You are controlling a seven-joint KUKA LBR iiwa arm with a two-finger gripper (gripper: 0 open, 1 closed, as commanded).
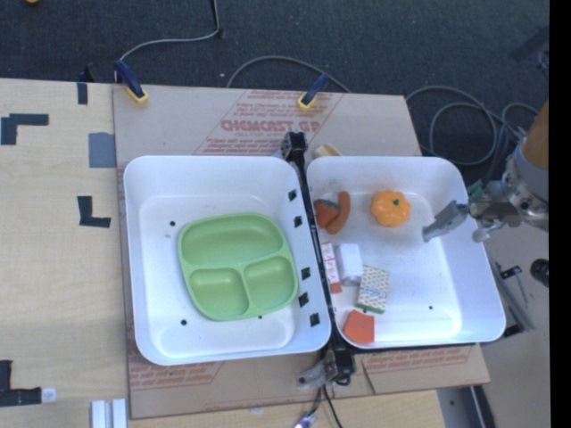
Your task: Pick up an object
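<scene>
The right bin [446, 315] holds several small objects. An orange pumpkin-shaped toy [391, 209] lies near its back, and a red and orange toy [332, 212] lies by the left wall. Further forward are a white block [350, 261], a thin red-and-white box [330, 267], a speckled packet [373, 288] and an orange-red wedge [359, 327]. My gripper [464, 226] hovers over the bin's right edge, right of the pumpkin toy and apart from it. It is open, with nothing between its two grey fingers [442, 221].
The left bin [152, 239] holds a green divided plate [238, 265]. Both bins sit on cardboard [205, 123] held by clamps. Cables loop behind the bins and at the right. A black divider [308, 239] runs between the bins.
</scene>
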